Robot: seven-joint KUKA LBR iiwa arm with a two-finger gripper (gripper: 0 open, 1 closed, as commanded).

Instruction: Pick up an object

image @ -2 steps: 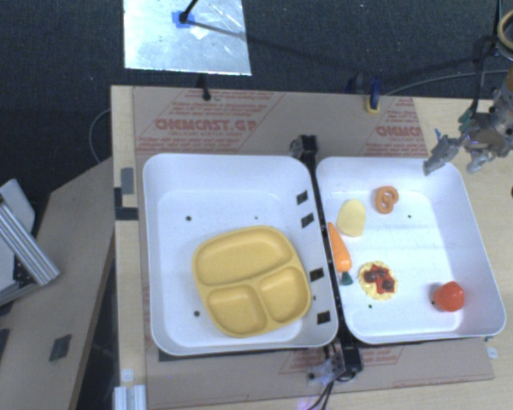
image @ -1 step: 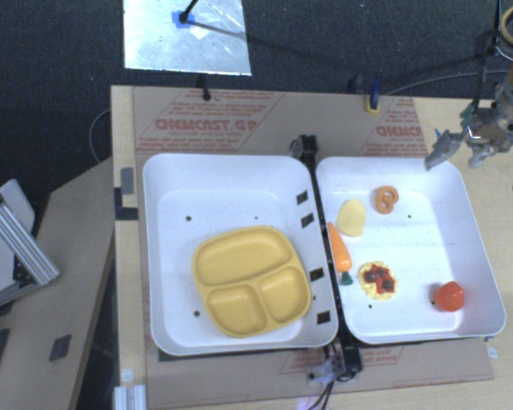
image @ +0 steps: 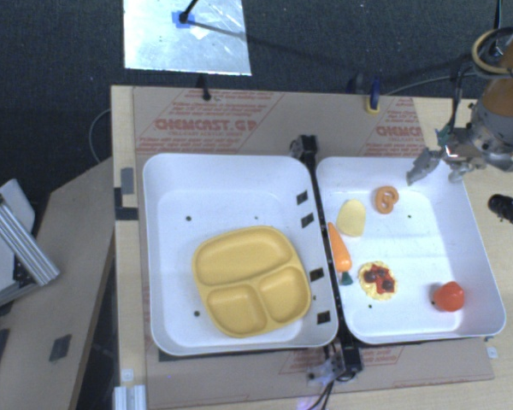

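Hovering over the right bin's (image: 483, 254) far edge, the gripper (image: 436, 167) is seen with jaws spread — nothing held. A pretzel (image: 386, 198) lies nearby.

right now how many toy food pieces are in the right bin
5. A pretzel near the back, a pale yellow wedge left of it, a carrot along the left wall, a small pizza in the middle front, a tomato front right. None look hidden.
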